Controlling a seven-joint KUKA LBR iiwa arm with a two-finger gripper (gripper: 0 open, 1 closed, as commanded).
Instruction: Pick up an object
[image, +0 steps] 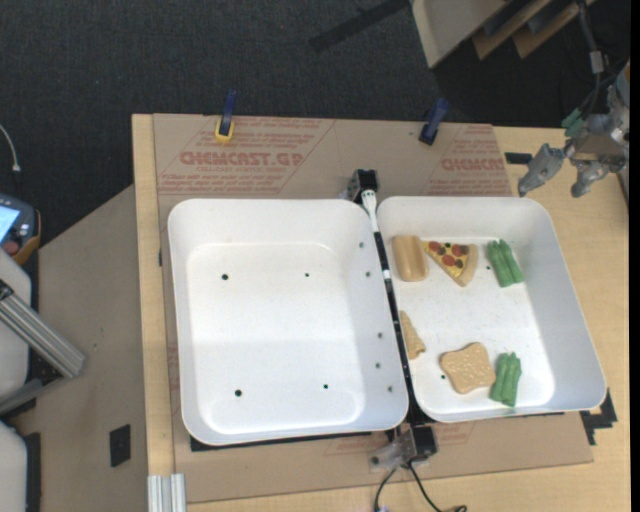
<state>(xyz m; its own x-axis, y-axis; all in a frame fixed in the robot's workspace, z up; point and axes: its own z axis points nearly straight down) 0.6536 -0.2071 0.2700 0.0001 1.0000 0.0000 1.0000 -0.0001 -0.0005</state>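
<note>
Camera view: gripper (562, 176) up beyond the right bin (570, 330), fingers spread, holding nothing. Pizza slice (451, 259) near that bin's far wall, between bread roll (407, 257) and green beans (504, 263). Best approached straight down, fingers straddling the slice.

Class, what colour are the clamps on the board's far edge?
Blue, seen in the camera view: left clamp and right clamp.

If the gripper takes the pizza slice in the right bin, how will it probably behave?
The pizza slice looks like a small moulded toy, so it is probably stiff and light. It lies flat and thin on the right bin, so it will hardly roll, but fingers may slide over it.
</note>
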